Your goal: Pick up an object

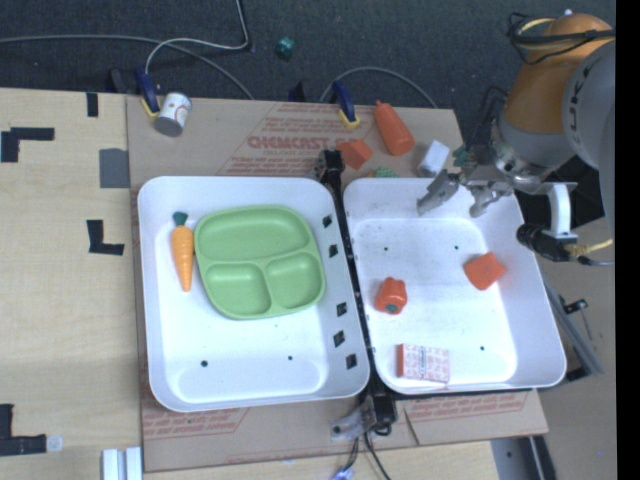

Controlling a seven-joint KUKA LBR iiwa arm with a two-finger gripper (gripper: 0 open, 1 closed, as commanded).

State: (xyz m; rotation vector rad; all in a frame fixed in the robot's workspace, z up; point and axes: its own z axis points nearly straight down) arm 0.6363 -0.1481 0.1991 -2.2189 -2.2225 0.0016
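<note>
I am counting three things lying in the right bin (520, 363): an orange block (484, 270), a toy pepper (391, 295), a red-patterned packet (424, 363). The gripper (456, 200) is hovering spread open, holding nothing.

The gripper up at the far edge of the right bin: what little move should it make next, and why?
Probably move toward the near side and descend over the orange block. The gripper hangs open at the right white bin's far edge with nothing between its fingers, and that block lies nearest, apart from other objects.

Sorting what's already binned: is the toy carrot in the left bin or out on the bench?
In: the carrot lies inside the left bin, beside the green plate.
</note>
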